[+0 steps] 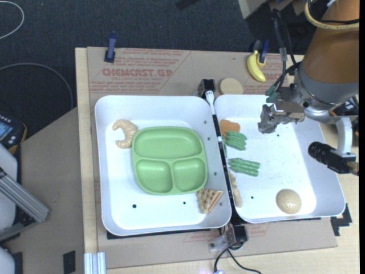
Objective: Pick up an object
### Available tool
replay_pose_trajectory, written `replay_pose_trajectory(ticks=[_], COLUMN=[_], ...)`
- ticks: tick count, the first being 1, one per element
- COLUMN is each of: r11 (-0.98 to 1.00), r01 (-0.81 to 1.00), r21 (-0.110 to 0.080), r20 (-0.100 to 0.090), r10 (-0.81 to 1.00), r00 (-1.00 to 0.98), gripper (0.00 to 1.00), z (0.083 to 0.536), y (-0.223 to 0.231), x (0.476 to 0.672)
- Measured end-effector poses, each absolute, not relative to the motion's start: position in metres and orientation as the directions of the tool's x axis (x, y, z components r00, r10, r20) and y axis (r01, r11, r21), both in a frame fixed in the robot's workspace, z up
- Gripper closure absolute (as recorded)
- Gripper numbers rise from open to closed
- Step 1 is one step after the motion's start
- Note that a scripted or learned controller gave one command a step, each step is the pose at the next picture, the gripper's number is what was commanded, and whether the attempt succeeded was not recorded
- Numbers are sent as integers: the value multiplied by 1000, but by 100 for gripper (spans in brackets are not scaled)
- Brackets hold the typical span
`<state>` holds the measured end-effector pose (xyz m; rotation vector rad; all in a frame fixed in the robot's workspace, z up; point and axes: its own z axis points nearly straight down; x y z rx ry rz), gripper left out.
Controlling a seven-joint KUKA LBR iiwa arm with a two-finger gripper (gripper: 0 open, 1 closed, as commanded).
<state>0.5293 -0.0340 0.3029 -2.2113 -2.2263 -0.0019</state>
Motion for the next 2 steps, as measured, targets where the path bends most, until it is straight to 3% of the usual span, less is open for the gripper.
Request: replay_pose_trajectory(ticks=[1,2], r11=[3,4], r01=[1000,1000], r21=[-5,5], r20=[1,1], r10=[1000,1000], r00=[-3,-4], gripper=[100,100], z=[299,349], y=[12,60], x=[477,480])
